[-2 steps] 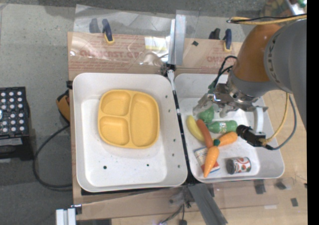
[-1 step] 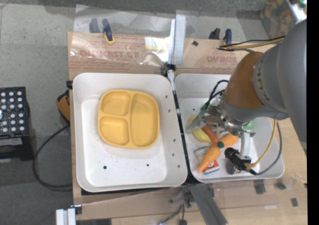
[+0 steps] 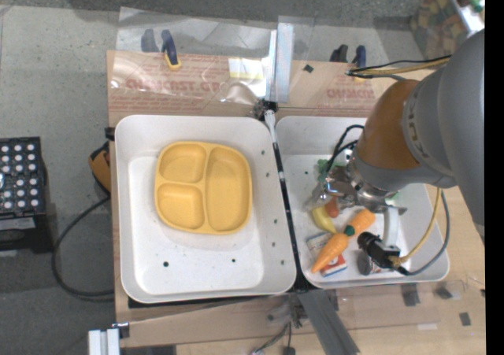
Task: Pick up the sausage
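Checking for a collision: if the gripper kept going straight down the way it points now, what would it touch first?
Probably the small red piece beside the yellow piece in the right bin; the gripper sits right over them, though depth is unclear.

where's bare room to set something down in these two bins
Left bin: bare floor all around the yellow divided plate, widest along the near edge. Right bin: its far-left corner is bare; the near half is crowded with carrots, other toy food and the arm.
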### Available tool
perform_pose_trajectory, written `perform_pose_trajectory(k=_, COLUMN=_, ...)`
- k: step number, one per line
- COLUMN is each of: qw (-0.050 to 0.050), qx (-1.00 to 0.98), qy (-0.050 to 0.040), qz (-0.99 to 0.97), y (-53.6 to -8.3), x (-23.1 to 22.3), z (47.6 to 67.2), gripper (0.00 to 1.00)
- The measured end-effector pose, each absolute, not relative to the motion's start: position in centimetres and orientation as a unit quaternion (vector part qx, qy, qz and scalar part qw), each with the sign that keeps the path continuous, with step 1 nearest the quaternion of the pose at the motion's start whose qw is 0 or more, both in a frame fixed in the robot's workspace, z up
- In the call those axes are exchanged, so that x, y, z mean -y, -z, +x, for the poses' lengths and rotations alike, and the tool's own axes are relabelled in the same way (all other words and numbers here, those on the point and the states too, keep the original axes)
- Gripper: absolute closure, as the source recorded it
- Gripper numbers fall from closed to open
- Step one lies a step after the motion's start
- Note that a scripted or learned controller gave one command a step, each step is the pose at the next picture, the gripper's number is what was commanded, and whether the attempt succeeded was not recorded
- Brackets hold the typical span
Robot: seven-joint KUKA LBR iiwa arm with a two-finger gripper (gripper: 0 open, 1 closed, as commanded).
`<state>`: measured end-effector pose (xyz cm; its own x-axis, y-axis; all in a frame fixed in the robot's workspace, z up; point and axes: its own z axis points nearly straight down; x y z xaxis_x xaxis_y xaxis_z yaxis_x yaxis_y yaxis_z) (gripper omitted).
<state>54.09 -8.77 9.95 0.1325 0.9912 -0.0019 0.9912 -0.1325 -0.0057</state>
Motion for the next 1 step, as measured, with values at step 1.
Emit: perform_pose_trajectory(k=1, qw=0.001, qx=0.783, qy=-0.0017, qz=-0.622, y=-19.05, x=4.67, z=53.87, gripper=1.0)
